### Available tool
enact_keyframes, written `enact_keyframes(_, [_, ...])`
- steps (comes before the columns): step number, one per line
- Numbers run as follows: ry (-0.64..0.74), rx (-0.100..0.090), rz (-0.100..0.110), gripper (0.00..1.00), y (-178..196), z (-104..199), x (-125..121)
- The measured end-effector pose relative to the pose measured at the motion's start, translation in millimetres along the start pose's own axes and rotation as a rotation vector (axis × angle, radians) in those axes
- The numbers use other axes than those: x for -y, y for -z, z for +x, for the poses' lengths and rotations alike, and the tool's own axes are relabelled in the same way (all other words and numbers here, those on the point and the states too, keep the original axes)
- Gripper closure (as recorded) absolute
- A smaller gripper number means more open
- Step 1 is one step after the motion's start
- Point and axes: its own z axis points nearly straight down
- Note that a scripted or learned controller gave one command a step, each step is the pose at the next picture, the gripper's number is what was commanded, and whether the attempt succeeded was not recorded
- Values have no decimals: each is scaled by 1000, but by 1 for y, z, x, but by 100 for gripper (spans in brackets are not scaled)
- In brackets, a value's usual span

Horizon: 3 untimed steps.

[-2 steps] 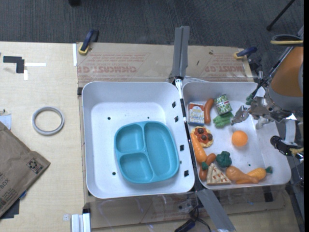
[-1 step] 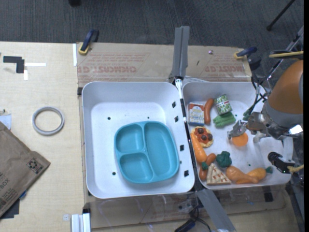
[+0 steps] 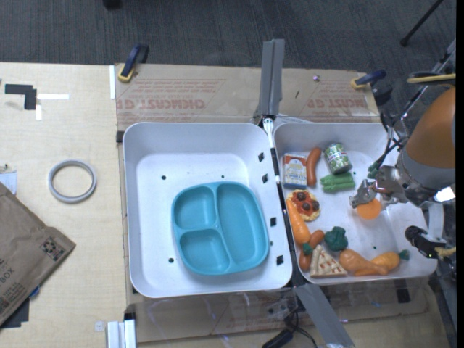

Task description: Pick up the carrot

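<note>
Carrot (image 3: 298, 223) lengthwise along right bin's left wall, tip toward viewer; gripper (image 3: 365, 193) grip unclear.

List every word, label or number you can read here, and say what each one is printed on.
"BOX": brown cardboard box at the left edge.
Red print along the cardboard sheet behind the bins: upside down and too blurred to read for sure.
Small carton and green can in the right bin: labels too small to read.

the carrot (image 3: 299, 224) lies along the right bin's (image 3: 377, 132) left wall; the gripper (image 3: 365, 194) hovers right of it, above an orange ball (image 3: 370, 209).
</note>
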Motion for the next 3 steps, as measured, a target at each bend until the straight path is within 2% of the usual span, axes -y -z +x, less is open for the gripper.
enact_keyframes(1, [-139,1,-7,100,-5,18,-85])
enact_keyframes(2, [-83,2,-2,100,102,87,-104])
enact_keyframes(3, [-528,1,-1,100,-7,108,-100])
